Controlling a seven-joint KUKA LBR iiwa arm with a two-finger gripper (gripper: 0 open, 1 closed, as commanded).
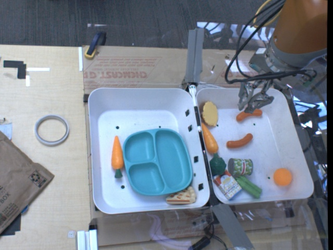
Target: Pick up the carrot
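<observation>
We note: orange carrot [117,153], green tip; teal tray [156,161] at its 3 o'clock; white bins [99,139].

Item count: two white bins, the left bin [99,139] and the right bin [299,155]; two carrots, one [117,153] in the left bin and one [209,139] at the right bin's left wall; two sausages [249,115] [240,141]. Single items: one blue divided plate [156,161], one waffle piece [181,196], one potato-like round slice [210,113], one orange [282,177], one can [240,166], one small carton [228,186], one cucumber [250,187]. On the table [31,92]: one tape ring [52,129].
</observation>
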